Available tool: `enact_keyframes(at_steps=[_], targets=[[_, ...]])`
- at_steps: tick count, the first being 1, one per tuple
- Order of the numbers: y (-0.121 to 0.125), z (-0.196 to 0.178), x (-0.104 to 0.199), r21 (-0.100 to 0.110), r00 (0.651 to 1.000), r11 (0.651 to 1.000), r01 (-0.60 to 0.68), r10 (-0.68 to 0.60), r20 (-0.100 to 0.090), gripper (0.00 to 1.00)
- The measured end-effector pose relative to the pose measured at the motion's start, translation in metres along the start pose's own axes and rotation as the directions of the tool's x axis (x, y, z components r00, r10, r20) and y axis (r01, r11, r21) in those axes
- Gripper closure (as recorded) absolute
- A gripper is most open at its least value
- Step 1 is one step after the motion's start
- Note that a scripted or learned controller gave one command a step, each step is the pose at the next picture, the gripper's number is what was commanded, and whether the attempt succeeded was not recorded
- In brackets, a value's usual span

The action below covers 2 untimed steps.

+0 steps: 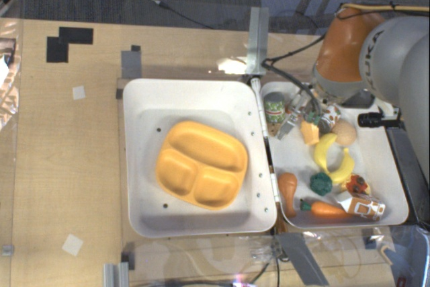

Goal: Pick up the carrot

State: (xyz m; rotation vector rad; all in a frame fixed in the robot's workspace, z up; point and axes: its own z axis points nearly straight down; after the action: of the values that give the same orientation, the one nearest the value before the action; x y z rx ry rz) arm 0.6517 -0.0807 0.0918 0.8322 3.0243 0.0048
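Observation:
The carrot [328, 210] is orange with a small green top at its left end. It lies flat along the front wall of the right bin [396, 165]. My gripper [299, 119] hangs over the back left part of that bin, well behind the carrot. It sits between a small can [274, 109] and a yellow cheese wedge [309, 133]. Its fingers stand apart with nothing between them.
Around the carrot lie an orange pear-shaped piece [287, 188], a green broccoli [321, 183], a banana [332, 158], a beige egg [345, 134] and a small carton [363, 207]. The left bin [134, 144] holds a yellow divided plate [201, 163].

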Motion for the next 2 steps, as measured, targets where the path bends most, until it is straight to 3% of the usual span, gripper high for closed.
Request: enact_keyframes(at_steps=[1, 2], targets=[[-0.022, 0.003, 0.032, -0.002, 0.996, 0.996, -0.092, 0.092, 0.006, 0.00], [-0.009, -0.066, -0.012, -0.004, 0.978, 0.978, -0.207, 0.207, 0.009, 0.00]])
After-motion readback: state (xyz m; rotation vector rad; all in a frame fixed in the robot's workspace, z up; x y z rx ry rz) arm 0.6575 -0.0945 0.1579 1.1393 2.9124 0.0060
